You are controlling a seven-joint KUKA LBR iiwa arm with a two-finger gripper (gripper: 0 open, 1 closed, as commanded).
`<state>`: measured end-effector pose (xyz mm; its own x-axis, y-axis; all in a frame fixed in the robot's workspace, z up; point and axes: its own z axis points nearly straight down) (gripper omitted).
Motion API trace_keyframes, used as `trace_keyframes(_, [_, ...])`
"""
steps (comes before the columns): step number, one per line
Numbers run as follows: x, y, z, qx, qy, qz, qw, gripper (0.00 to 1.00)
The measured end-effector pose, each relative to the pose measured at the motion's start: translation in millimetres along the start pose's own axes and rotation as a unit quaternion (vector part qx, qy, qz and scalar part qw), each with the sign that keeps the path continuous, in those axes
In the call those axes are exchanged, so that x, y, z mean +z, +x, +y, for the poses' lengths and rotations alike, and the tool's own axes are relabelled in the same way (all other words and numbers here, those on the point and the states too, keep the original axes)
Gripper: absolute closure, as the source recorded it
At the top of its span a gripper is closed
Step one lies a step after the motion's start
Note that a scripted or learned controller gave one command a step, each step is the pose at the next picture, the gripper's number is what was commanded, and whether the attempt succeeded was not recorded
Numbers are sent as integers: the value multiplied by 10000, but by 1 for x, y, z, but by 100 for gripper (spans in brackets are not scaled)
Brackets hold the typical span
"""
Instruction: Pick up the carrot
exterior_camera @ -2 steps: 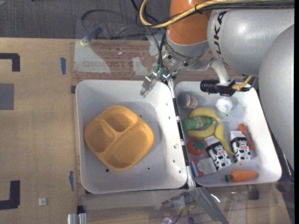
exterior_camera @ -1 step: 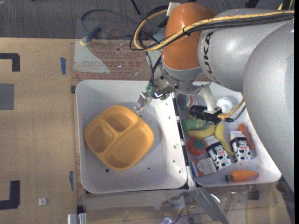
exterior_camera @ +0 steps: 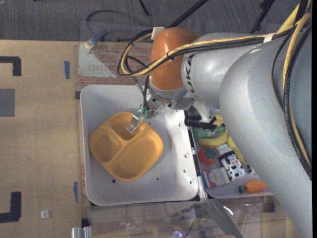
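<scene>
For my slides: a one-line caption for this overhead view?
Gripper over yellow tray in left bin; carrot lies in right bin.

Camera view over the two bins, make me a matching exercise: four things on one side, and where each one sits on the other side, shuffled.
Things:
1. yellow divided plate
2. carrot
3. banana
4. end effector

Places:
A. right bin, near its front edge
B. over the back rim of the plate
C. left bin, on its floor
D. right bin, toward the back, above the tomato

Pairs: 1-C, 2-A, 3-D, 4-B
</scene>
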<state>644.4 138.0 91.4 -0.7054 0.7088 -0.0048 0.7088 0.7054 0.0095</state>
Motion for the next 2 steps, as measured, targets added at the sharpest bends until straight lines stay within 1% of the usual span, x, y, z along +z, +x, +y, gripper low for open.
trace_keyframes(1, [-12, 3, 4, -9, -31, 24, 10000, 100])
trace_keyframes(2, [-128, 49, 0, 1766, 38, 7, 9843, 100])
